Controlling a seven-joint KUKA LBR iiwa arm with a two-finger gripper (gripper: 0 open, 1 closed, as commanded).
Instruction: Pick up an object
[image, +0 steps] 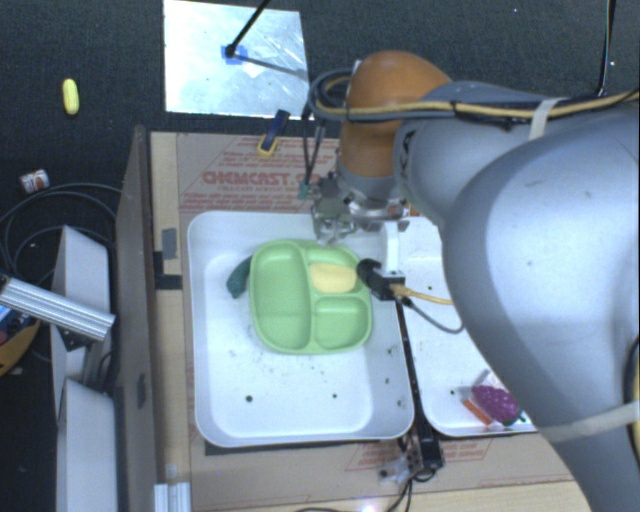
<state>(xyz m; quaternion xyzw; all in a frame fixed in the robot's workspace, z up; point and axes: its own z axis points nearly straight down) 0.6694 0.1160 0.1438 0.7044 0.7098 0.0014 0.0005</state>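
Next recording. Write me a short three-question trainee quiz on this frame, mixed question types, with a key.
1. True or false: the green divided tray lies in the left bin.
2. Which object sits in the tray's upper right compartment?
A. a purple object
B. a pale yellow object
C. a dark green object
3. Fill in: the purple object lies in the ___ bin.

Key
1. True.
2. B: the pale yellow object sits there, just below the gripper; the dark green object lies outside the tray, at its left edge.
3. Right: it lies in the right bin.
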